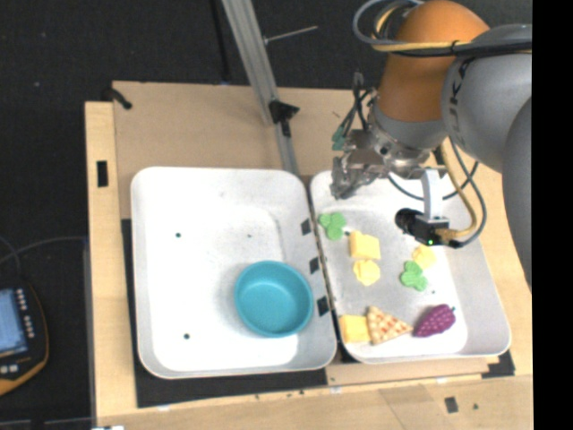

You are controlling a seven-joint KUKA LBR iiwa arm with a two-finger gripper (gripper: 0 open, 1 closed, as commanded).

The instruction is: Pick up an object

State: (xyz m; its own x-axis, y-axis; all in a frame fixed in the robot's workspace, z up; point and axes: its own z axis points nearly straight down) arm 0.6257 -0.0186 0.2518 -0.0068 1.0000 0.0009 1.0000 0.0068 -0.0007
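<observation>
My gripper [343, 186] hangs over the far left corner of the right bin [474, 285], above and just behind a green toy [333, 226]. Nothing shows between its fingers. Further into the right bin lie two yellow pieces [364, 245] [367, 271], a small yellow piece [423, 256], a green clover-shaped piece [414, 278], a purple grape bunch [434, 321], a pizza slice [386, 326] and a yellow block [354, 329]. A blue bowl [273, 297] sits in the left bin [179, 240].
A grey metal pole [255, 61] slants up from between the bins at the back. Black cables and a connector [421, 225] hang from the wrist over the right bin. A handheld pendant [18, 325] lies at the far left.
</observation>
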